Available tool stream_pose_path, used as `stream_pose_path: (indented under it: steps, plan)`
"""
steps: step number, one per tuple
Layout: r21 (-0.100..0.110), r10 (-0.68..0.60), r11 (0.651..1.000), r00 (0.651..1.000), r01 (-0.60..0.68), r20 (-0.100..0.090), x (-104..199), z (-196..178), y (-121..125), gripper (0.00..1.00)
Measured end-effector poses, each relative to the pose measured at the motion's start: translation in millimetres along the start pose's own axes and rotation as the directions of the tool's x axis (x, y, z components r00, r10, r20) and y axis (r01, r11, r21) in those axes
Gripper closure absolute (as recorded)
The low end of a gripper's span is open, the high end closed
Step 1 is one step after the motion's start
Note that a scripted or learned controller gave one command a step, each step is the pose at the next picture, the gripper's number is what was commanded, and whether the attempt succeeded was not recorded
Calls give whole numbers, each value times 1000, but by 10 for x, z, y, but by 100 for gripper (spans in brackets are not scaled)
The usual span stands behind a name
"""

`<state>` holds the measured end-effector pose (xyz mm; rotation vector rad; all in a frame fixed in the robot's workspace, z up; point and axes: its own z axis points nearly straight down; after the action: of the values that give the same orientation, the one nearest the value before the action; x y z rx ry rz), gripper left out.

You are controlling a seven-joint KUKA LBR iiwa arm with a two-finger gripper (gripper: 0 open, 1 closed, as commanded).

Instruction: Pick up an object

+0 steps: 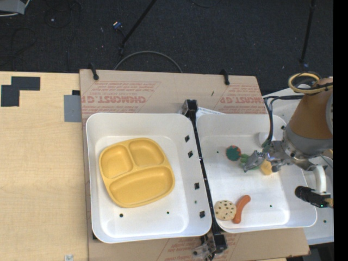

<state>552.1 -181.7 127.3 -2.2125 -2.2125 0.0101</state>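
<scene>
A dark carpeted floor with loose cables lies behind a pale wooden bench [38, 173], on which a sheet of printed cardboard [163, 94] carries two shallow white bins side by side. The left bin [103, 126] holds a yellow divided plate [136, 170], lying flat towards the bin's left edge, its three compartments bare. The right bin [217, 129] holds the small things: a green and red round toy [233, 153] near the middle, a small yellow piece [266, 168] towards the right edge, and, close to the near edge, a speckled cookie [224, 209] with an orange sausage-shaped toy [242, 207] just beside it on its right. The arm [310, 118] reaches in over the bin's right edge, and the gripper [255, 161] sits low between the green toy and the yellow piece, very near both. How far its jaws are parted cannot be told from this slant, nor whether anything sits between them
</scene>
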Motion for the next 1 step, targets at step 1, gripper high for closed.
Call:
stream_pose_path:
  steps: [1]
  plan:
    - [-18,2,1000,1000,-2,11,-41,369,34,0]
